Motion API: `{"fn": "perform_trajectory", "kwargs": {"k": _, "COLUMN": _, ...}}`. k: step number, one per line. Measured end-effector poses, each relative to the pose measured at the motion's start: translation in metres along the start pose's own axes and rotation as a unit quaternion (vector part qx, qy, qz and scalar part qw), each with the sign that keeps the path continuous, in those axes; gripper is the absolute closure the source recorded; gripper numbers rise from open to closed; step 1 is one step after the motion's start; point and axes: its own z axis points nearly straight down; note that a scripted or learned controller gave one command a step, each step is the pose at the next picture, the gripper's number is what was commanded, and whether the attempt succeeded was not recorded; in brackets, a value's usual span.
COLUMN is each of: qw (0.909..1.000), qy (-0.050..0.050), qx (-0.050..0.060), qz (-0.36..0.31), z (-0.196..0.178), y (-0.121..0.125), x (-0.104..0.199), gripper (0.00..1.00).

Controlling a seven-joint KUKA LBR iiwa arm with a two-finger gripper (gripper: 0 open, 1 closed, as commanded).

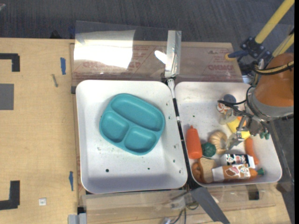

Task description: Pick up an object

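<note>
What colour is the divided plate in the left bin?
Teal, a plain blue-green; the divided plate shows best in the camera view.

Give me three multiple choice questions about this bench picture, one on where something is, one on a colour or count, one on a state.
1. Where does the teal three-compartment plastic plate lie?
A. left white bin
B. right white bin
C. on the cardboard

2. What colour is the band above the grey arm's wrist?
A. blue
B. orange
C. green

3. How does the orange plastic bottle with the red cap sit?
A. lying in the right bin
B. standing on the plate
C. lifted by the jaws

Answers:
1. A, the plate rests alone on the left white bin.
2. B, the band reads orange over the right white bin.
3. A, it lies flat beside the bin's left wall.
</note>
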Motion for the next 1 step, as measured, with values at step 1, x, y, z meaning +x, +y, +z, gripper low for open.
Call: {"fn": "perform_trajectory", "kwargs": {"k": 1, "qw": 1.0000, "qy": -0.008, "qx": 0.001, "qz": -0.001, "z": -0.0140, "y": 0.0013, "x": -0.0050, "gripper": 1.00}}
